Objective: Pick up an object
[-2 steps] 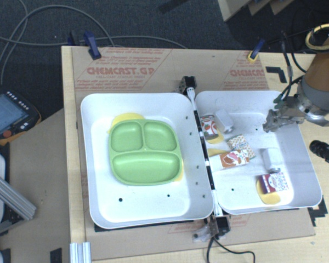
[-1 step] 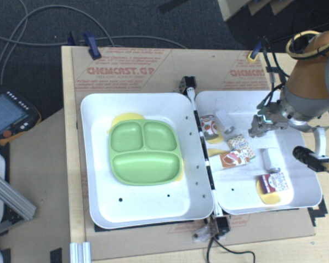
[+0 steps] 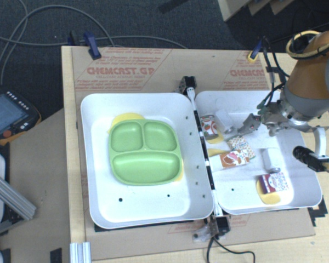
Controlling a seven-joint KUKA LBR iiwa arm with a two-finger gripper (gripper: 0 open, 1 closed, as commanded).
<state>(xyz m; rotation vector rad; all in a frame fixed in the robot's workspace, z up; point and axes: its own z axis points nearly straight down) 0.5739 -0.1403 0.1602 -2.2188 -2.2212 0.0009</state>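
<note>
- Hovering over the right bin [image 3: 312,193], gripper [image 3: 245,127] sits low above its upper middle; whether the jaws stand apart or together cannot be told at this size, and nothing is seen between them.
- Nearest candidates: patterned packet [image 3: 239,144] just below the gripper, red-and-white packet [image 3: 209,128] to its left by the divider wall, orange-red packet [image 3: 231,158] beside the patterned one.
- Risk, judged: packets lie flat and close together; a descent could pinch two at once, or slide off a thin edge and come up with nothing.
- Risk, judged: the red-and-white packet sits against the bin wall, leaving little room for a finger on that side.
- Further off: small grey piece [image 3: 267,159] and yellow-and-red item [image 3: 272,186], well apart from the gripper.
- Left bin [image 3: 93,147]: green divided tray [image 3: 146,152], likely too broad for a plain pinch.
</note>
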